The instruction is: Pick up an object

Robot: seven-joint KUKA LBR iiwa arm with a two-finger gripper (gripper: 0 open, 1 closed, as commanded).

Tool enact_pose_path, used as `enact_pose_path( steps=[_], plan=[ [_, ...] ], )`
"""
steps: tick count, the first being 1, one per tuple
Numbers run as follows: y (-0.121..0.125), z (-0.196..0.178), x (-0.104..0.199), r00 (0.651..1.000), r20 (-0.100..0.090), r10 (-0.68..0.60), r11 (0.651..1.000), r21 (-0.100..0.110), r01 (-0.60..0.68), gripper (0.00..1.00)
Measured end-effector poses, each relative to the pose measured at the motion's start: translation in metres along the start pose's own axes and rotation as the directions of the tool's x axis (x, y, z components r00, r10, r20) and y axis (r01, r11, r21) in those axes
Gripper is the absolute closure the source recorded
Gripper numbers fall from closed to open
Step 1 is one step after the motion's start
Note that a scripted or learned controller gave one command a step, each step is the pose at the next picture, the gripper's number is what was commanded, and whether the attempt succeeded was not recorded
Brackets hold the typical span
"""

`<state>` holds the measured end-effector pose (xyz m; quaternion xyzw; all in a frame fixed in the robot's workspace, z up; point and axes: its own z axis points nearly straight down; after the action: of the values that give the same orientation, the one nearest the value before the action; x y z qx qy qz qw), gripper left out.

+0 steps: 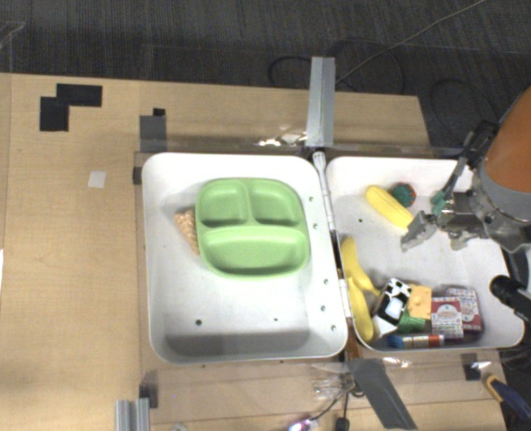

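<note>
Bench (67, 268): a wide wooden top filling the left and centre of the frame; it carries both bins side by side, so the arm can reach either one from the right.

Left bin (171, 321): shallow and white, in the centre of the frame; a green divided plate (250, 226) lies flat in it; something tan and grainy (186, 229) is tucked under the plate's left edge, I cannot tell what.

Right bin (355, 182): right of centre; here the loose objects are gathered, most of them crowded along the lower wall, I think because they slid there.

Arm (527, 151): enters from the right edge with its orange band; it leans over the right bin.

Gripper (424, 229): it hangs over a bare part of the right bin; if its tips are spread or together, I cannot tell; nothing is seen held in it.

Corn cob (389, 206): yellow, lying slanted just to the upper left of the gripper, the nearest object to it; a small red and green piece (402, 192) touches its upper end.

Bananas (359, 294): along the left wall, lower left of the gripper.

Small box (451, 312) and a black and white toy (391, 299): at the lower wall, below the gripper, well apart from it.
</note>
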<state>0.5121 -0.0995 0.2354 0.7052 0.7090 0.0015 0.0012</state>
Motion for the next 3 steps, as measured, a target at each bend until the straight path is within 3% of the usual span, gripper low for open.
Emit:
enact_pose_path(
  steps=[1,2,3],
  plan=[
    [-0.01,0.144,-0.007,0.996,0.001,0.093,0.996,-0.013,-0.093,0.0],
    [0.079,0.145,-0.015,0.991,0.0,0.134,0.991,-0.013,-0.134,0.0],
    [0.149,0.148,-0.001,0.998,0.001,0.055,0.998,0.025,-0.055,0.0]
  ],
)
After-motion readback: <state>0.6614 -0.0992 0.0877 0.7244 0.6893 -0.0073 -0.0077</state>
